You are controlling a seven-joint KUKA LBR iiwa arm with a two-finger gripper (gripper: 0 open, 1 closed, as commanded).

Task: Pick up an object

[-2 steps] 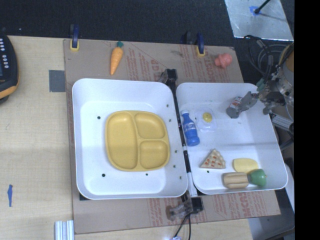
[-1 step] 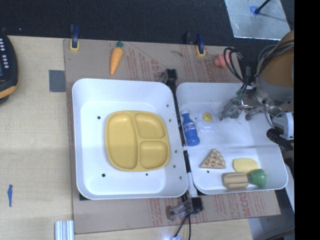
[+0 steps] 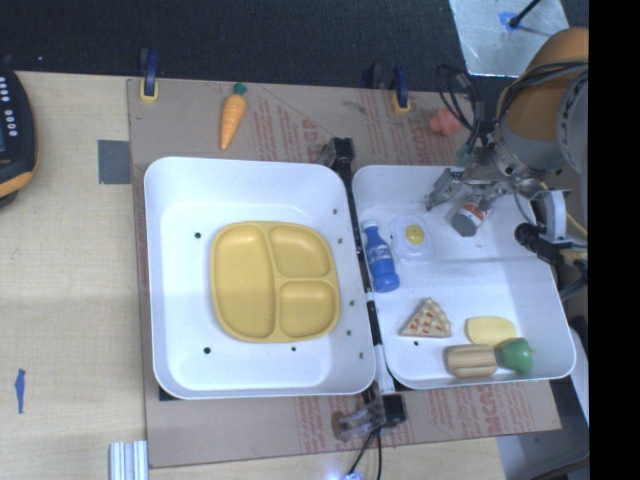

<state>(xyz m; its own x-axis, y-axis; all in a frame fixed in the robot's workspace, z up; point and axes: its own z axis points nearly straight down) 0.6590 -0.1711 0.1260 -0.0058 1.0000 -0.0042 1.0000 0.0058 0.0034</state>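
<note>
Pale wood covers the table [image 3: 70, 268], with a sheet of brown cardboard [image 3: 290, 118] laid over it and clipped at its far edge. On the cardboard sit two shallow white bins side by side. The left bin [image 3: 180, 358] holds a yellow divided tray [image 3: 275, 280] lying flat in its middle.

From the right the grey arm [image 3: 545, 108], its orange band showing near the top corner, bends down over the far end of the right bin [image 3: 540, 288]. Its gripper [image 3: 468, 203] hangs low above the bin's far wall, tilted toward the left, amid a tangle of cables. I cannot tell whether it is closed or parted, and nothing I can make out sits in it.

Toys lie in the right bin. A small blue bottle [image 3: 379, 258] with a white cap rests against the left wall, its long axis running near to far, cap toward the far side. Just beside it is a small yellow round piece [image 3: 414, 235]. Nearer me are a pizza slice [image 3: 427, 320] with its tip pointing away, a yellow lump [image 3: 491, 329], and a tan roll [image 3: 472, 360] lying crosswise, touching a green piece [image 3: 515, 355].

Outside the bins, a toy carrot [image 3: 232, 118] lies on the cardboard, green top away. Faint red print on the cardboard is too blurred to read.
</note>
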